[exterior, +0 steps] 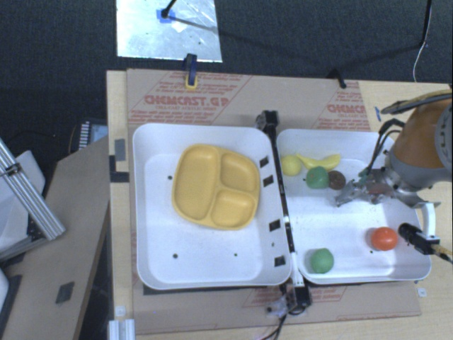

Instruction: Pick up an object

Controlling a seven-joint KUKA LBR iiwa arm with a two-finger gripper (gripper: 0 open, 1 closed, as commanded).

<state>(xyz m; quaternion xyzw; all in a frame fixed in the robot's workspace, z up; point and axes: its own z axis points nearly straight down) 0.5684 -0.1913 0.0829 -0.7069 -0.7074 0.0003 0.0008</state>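
Fruit lies scattered in the right bin [354, 273], and any one piece would do for the pick. From where I stand, the gripper [347, 194] hangs low over the middle of that bin, the grey arm [417, 151] with its orange band reaching in from three o'clock. Its metal fingers point toward nine o'clock, but they blur together against the white floor, so I cannot tell how far apart they are, and I see nothing caught between them.

Nearest the tip, at about eleven o'clock from it, sits a small brown ball [337, 180], just beside a green ball [317, 178]. Past those, a yellow banana [320, 161] and a yellow lemon [291, 165] lie against the top-left corner. At five o'clock from the gripper an orange ball [383, 239] sits alone, and at seven o'clock a second green ball [322, 260] rests near the bottom wall. The left bin [152, 190] holds a yellow divided plate [214, 185].

To do this well, I would pick a lone piece such as the orange ball. The brown ball is closer, yet it crowds its green neighbour, so a finger could nudge one away. Round things roll, so centre over it and come straight down.
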